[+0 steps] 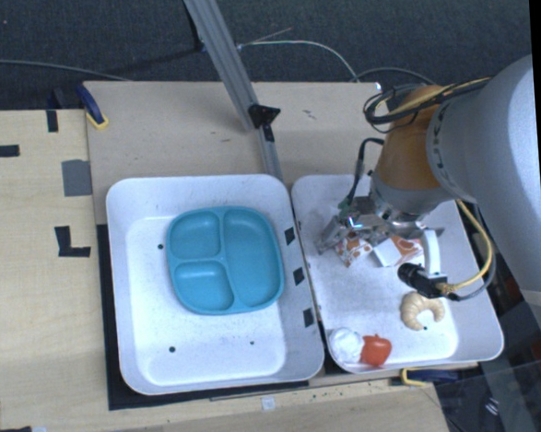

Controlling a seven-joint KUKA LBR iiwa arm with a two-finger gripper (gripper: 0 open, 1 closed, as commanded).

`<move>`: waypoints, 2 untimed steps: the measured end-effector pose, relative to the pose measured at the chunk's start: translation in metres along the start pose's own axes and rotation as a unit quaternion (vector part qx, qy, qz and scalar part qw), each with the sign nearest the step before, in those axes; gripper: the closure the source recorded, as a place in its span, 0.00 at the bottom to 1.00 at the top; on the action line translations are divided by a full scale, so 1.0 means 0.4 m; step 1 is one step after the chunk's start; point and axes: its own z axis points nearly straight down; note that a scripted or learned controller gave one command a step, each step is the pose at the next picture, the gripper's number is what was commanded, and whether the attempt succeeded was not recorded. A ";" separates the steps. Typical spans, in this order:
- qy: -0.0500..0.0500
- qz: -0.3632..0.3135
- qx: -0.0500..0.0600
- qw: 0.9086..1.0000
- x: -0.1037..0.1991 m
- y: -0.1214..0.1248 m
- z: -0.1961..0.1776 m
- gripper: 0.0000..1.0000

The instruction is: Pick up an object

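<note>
In the right bin [473, 339], a tan croissant [421, 310] lies near the front right corner, a red tomato [376, 349] by the front edge, a small printed packet [354, 247] mid-bin.

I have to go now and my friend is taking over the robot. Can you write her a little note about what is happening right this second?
Gripper: down low in the right bin, at its upper part, over a small orange-and-white packet. I cannot tell if the jaws are open or shut.

Things: the packet sits right under the gripper. A tan croissant-shaped toy lies lower in the same bin. A red and white toy sits at the bin's lower left corner. A blue divided plate lies in the left bin.

Done: the arm has reached the packet.

Left: nothing looks lifted yet, so the pick-up is not yet done.
</note>
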 end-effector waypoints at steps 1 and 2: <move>0.000 -0.001 -0.002 1.000 0.002 0.003 -0.033 1.00; 0.000 0.000 -0.005 1.000 -0.011 0.013 -0.144 1.00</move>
